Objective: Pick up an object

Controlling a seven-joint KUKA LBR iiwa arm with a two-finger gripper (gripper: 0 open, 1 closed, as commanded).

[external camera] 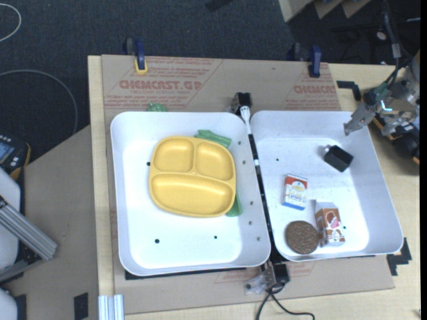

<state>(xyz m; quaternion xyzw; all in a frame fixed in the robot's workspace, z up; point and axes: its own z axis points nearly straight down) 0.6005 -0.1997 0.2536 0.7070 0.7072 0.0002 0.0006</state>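
One end effector (360, 117) above right bin (373, 179) rim, holding nothing.

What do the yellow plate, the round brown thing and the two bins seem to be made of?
The yellow plate looks like moulded plastic: smooth, with soft glare and rounded compartments. The round brown thing looks matt and grainy, perhaps cork or a biscuit; I cannot tell which. The left bin and right bin look like thin white plastic with a slightly glossy finish.
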